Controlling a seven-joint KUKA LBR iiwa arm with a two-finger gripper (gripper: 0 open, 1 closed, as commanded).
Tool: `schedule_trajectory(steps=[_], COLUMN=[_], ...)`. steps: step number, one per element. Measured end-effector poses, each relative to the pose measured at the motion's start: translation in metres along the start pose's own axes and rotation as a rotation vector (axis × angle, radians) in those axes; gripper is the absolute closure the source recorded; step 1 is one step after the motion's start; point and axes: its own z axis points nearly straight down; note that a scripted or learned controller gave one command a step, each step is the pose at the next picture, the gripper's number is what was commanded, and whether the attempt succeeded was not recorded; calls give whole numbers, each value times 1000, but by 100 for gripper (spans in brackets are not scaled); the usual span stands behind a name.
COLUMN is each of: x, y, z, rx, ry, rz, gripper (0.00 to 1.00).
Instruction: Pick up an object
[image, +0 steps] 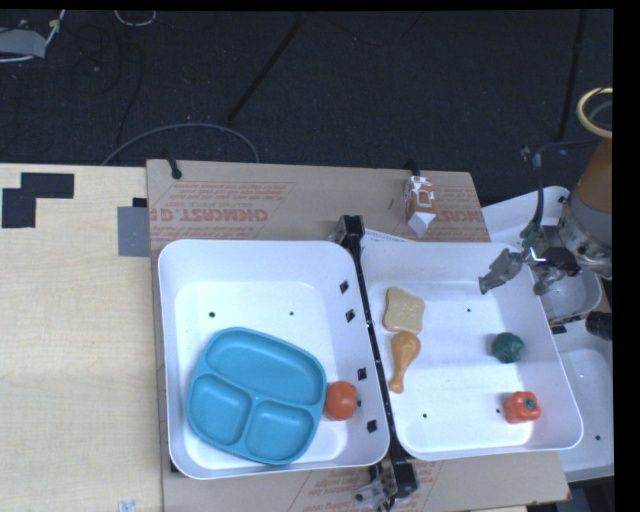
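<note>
Four candidates: toast slice (405, 311), chicken drumstick (402, 361), dark green ball (507, 347) and small orange-red fruit with a green stalk (520, 406), all lying loose in the right bin (470, 440).
Left bin (240, 265): holds a blue divided plate (254, 396) with an orange-red ball (341, 400) just beside its right edge, against the wall between the bins.
Likely pick: the dark green ball, nearest the gripper and well apart from its neighbours, so probably the easiest to close on.
Approach: best straight down over the ball's middle, one finger on each side, low enough to grip below the widest part; a round thing may well roll or squirt out if pinched high.
Caution: toast and drumstick touch end to end, so a grab there risks dragging both; near the bin wall, little room for a finger.
Gripper (523, 264): over the right bin's upper right corner, above the floor, grasping nothing.
Fingers (496, 274): look spread apart, one pointing left, with nothing between them.
Arm (592, 215): enters from the right edge, orange band above the grey wrist, leaning over the bin rim.
Worktop (70, 330): pale wood, cardboard sheet beneath both bins.
</note>
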Motion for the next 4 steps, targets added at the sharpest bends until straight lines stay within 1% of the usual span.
schedule_trajectory(steps=[1,2,3,4], x=[3,7,6,8], y=[8,6,7,5], z=[59,122,110,49], rx=[-1,0,-2,-4], ry=[0,1,0,-1], rz=[-1,-1,1,-2], gripper=[0,0,100,100])
